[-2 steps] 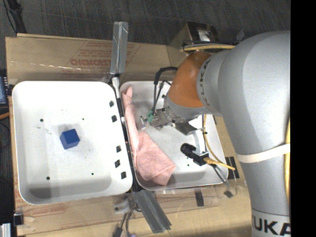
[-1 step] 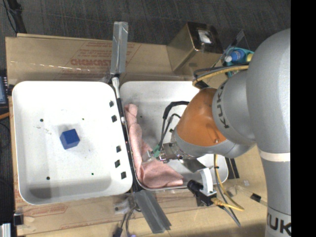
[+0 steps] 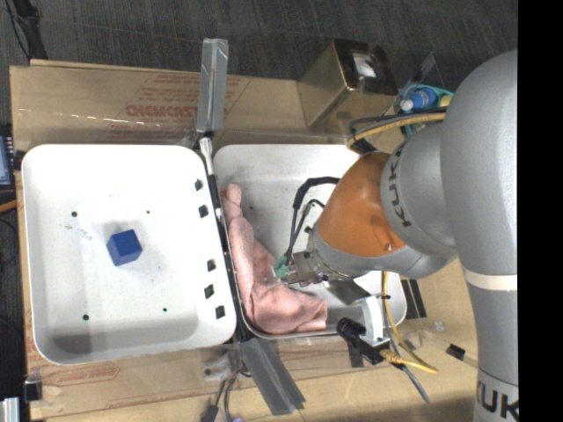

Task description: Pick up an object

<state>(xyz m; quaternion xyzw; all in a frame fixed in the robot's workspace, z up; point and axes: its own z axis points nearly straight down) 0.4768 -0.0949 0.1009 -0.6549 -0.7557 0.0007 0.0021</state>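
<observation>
One blue cube in the left bin, one pink cloth in the right bin beside the gripper

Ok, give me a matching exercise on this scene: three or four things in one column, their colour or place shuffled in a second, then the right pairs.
Things:
1. cube
2. cloth
3. band above the wrist
4. box

Descriptions:
A. pink, along the right bin's left wall
B. tan, on the bench beyond the right bin
C. blue, alone in the left bin
D. orange, over the right bin

Pairs: 1-C, 2-A, 3-D, 4-B
</observation>
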